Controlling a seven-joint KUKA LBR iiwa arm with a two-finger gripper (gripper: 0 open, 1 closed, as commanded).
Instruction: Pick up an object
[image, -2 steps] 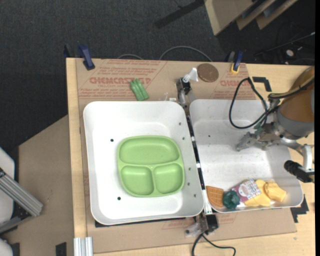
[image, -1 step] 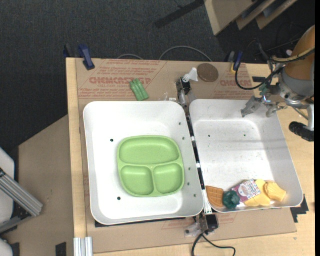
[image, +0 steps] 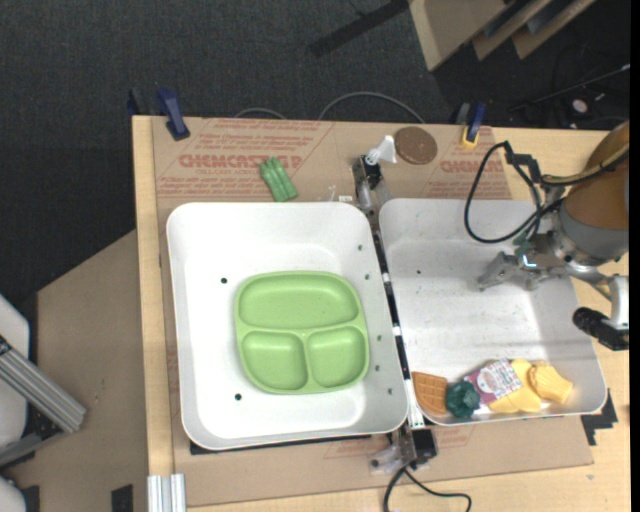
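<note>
The worktop (image: 150, 300) carries two shallow white bins side by side. The left bin (image: 200, 250), in the centre-left of the frame, holds a green divided plate (image: 300, 331) with one long compartment above two smaller ones. The right bin (image: 450, 320) has a cluster of small objects along its lower edge, in the lower right of the frame: a waffle-patterned orange piece (image: 429, 392), a dark green object (image: 462, 400) just beside it, a pink-and-white packet (image: 496, 380), and yellow pieces (image: 540, 388) touching one another at the right end. The arm enters from the right edge, and its end effector (image: 520, 268) hangs over the upper right part of the right bin, well apart from the cluster; its fingers appear spread and nothing sits between them. A green clip-like item (image: 279, 181) lies on the cardboard above the left bin.
</note>
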